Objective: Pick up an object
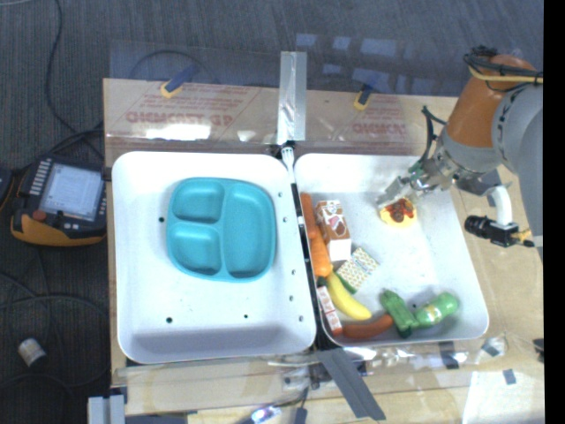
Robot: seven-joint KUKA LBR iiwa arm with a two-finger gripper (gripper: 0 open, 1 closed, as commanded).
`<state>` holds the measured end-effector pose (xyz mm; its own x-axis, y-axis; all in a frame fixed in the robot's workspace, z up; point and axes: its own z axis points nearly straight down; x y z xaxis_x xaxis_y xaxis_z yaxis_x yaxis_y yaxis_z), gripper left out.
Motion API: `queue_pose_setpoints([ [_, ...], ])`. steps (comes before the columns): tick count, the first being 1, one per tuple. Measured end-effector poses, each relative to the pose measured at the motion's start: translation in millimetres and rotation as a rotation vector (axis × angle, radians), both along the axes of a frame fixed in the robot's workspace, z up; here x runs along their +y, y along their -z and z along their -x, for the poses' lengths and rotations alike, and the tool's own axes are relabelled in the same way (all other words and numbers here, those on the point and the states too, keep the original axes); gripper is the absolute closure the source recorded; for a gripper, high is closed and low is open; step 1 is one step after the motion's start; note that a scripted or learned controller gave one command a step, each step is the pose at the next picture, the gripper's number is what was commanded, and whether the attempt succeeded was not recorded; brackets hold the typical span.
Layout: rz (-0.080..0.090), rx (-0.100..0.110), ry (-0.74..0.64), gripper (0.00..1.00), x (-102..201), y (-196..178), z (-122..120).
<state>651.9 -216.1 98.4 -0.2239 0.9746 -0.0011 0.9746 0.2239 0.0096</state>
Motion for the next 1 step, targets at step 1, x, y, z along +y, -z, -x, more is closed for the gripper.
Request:
queue_pose_setpoints([
  [1, 0.002, 0.011, 0.096, 1.0, 63.7, -106.5, -17.1],
])
